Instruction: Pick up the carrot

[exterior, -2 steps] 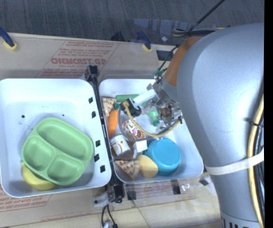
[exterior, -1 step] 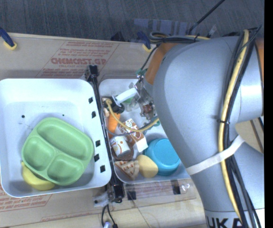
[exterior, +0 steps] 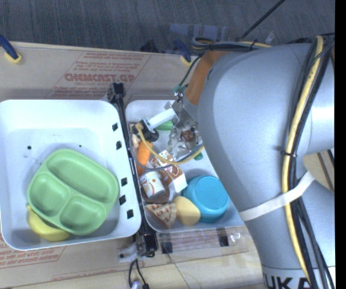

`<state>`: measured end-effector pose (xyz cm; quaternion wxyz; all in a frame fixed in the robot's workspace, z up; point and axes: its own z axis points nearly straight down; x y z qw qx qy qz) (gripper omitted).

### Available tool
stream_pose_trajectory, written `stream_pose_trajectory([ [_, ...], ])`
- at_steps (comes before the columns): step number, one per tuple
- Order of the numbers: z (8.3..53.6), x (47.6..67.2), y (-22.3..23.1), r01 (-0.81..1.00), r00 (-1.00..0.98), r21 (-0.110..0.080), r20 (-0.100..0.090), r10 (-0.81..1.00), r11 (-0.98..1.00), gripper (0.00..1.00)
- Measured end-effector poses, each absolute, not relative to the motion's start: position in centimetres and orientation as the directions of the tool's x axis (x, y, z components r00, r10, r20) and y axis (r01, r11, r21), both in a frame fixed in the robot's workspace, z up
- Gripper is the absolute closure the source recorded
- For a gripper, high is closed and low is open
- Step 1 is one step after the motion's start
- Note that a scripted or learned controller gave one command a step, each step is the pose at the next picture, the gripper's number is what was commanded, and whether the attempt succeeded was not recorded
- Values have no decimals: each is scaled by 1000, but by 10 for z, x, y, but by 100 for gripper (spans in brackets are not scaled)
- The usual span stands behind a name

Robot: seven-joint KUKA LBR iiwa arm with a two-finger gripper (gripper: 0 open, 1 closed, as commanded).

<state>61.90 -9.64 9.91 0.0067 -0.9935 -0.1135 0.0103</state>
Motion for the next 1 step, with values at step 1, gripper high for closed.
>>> stream_pose_trajectory([
  [1, 193, 554, -63, 418, 909, -9, -6, 418, -909, 100],
])
